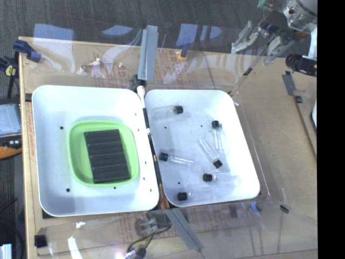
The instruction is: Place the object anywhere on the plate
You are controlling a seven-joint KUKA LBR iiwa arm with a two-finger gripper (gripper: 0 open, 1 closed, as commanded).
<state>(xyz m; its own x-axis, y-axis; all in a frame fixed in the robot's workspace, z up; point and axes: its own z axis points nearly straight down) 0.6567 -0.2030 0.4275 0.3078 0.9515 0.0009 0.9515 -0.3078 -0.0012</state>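
Gripper [260,38] spread wide, holding nothing, above the bench's far right corner. Vials [210,151] lie scattered in the right bin [245,144]; plate [75,144] sits mid left bin [43,112]. I'd take the far-edge vial [166,111], jaws across its body.

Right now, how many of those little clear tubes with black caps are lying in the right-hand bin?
6, though clear ones are hard to spot. One lies at the top left, one upper right, one mid left, one in the centre, one lower right, one at the bottom.
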